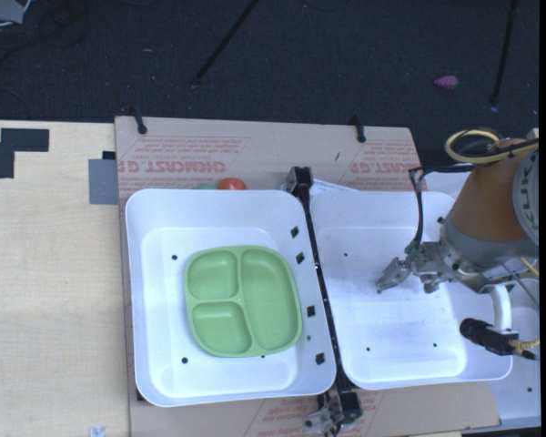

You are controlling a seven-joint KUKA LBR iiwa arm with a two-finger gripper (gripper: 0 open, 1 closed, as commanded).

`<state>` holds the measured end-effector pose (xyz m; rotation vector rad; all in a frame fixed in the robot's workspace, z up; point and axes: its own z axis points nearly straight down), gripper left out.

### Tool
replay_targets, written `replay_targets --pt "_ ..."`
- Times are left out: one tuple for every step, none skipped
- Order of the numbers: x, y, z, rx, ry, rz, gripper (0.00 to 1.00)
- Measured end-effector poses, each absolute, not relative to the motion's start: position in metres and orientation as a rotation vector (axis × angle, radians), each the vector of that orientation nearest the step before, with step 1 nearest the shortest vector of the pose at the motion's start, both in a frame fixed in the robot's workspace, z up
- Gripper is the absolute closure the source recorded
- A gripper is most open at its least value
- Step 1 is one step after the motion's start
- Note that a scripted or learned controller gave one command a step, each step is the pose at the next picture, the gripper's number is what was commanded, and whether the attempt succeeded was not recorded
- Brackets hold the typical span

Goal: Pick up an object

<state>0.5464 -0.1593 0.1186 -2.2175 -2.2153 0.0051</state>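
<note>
A light green divided plate (244, 300) with three compartments lies flat in the middle of the left bin (155, 244). My gripper (393, 276) hangs low over the right bin (382, 353), in its right half, pointing left toward the divider. I see nothing between its tips. The grey arm with its orange band (491, 208) comes in from the right edge. The plate is well to the left of the gripper, across the divider.
A small red-orange object (232, 185) with a bit of green beside it sits just behind the left bin's back rim, on the cardboard sheet (255, 153). A black clip rail (314, 280) separates the two bins.
</note>
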Motion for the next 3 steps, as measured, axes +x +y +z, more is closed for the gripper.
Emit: replay_targets --pt "0.547 -0.161 0.131 -2.224 -2.213 0.003 1.0" --pt "0.552 -0.155 0.176 -2.221 -2.223 -0.002 1.0" --pt "0.553 -0.156 0.229 -2.222 -2.224 -0.002 1.0"
